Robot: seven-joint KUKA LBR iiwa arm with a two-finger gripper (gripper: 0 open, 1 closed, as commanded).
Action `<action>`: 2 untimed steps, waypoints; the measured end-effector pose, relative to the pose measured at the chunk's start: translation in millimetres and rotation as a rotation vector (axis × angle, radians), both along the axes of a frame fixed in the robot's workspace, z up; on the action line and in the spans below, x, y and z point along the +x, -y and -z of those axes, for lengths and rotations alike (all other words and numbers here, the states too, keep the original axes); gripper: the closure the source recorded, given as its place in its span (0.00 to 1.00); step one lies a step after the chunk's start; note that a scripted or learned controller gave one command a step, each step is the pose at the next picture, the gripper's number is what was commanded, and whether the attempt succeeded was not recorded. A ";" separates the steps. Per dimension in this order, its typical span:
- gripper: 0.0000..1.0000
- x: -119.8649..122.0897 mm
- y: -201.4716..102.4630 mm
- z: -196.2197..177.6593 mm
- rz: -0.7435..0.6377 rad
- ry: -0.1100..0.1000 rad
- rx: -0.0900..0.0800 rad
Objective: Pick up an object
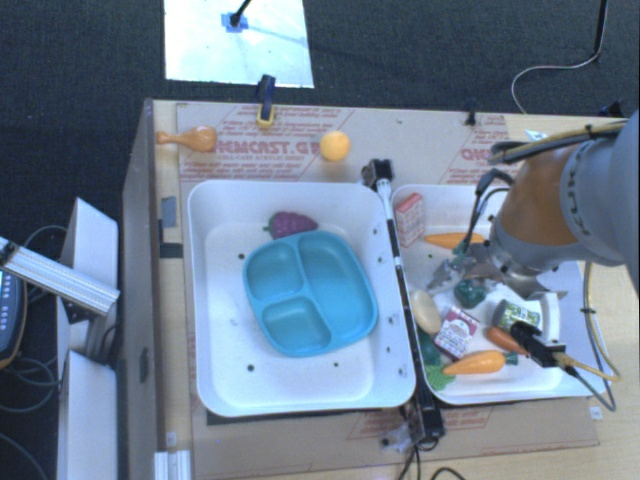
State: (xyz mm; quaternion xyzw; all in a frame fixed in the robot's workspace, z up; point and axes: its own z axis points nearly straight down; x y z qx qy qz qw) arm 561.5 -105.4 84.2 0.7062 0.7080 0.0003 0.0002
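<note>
My gripper (pixel 452 271) is low in the right bin (pixel 560 383), at the end of the grey arm with the orange band (pixel 545 203). Just below and to the right of it lies a dark green round object (pixel 468 291). An orange carrot (pixel 445 239) lies just above it. Around it are a cream oval piece (pixel 427 311), a red and white packet (pixel 457 331), a second carrot (pixel 476 364) and a small red and white carton (pixel 408 216). I see nothing held clear of the bin floor.
The left bin (pixel 225 368) holds a blue divided plate (pixel 308 293) and a purple grape bunch (pixel 292 224). An orange ball (pixel 335 146) and a tan pin-shaped toy (pixel 190 140) lie on the board behind the bins. A labelled can (pixel 520 315) lies under the arm.
</note>
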 end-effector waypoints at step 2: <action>1.00 14.7 -55.9 -101.0 -0.001 0.003 0.000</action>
